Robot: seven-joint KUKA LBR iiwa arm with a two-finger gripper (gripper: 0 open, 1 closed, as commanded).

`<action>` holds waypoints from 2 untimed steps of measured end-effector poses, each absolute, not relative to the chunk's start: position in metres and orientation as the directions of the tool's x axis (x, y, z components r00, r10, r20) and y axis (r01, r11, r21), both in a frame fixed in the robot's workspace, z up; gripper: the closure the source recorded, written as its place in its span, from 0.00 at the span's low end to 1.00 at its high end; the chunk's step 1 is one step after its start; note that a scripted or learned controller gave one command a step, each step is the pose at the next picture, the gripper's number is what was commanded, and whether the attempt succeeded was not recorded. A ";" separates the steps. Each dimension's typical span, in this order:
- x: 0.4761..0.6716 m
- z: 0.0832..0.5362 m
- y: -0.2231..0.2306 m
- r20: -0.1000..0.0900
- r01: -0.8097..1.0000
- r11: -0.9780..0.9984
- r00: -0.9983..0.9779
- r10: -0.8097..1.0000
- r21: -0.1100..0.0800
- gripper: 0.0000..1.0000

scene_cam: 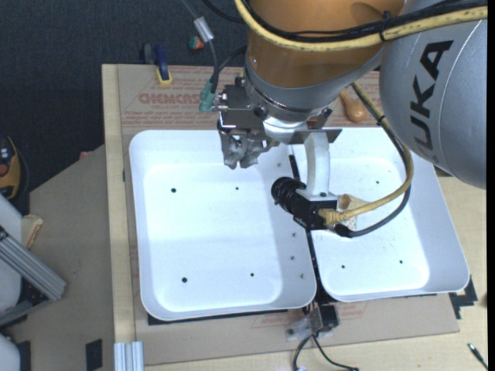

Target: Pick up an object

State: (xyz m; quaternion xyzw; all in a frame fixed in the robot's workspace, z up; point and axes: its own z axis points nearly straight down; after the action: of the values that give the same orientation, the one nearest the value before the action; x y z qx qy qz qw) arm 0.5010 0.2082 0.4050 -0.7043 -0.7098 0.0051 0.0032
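Observation:
My gripper [241, 154] hangs over the back of the left white bin [155, 207], near its far rim and towards the divide between the bins. The bin floor below it shows only small dark dots. An orange-brown, handle-like object [355, 105] lies just behind the far rim of the right bin [402, 277]. The arm partly hides it, and it sits to the right of the gripper and further back. The arm's large orange and grey body covers the top middle of the view and hides part of the right bin's back.
A blue and yellow clamp [162, 66] sits on the bench's far left edge. Loose cables with a green plug [207, 99] hang near the gripper. An aluminium bar [31, 273] lies off the bench to the left, and a small connector [321, 319] sits at the front edge.

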 end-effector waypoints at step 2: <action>0.480 0.499 0.153 0.002 1.000 -0.008 0.008 1.000 0.009 1.00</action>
State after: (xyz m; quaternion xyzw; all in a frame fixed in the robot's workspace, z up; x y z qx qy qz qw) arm 0.4801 0.1527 0.4992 -0.7100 -0.7041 -0.0037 -0.0026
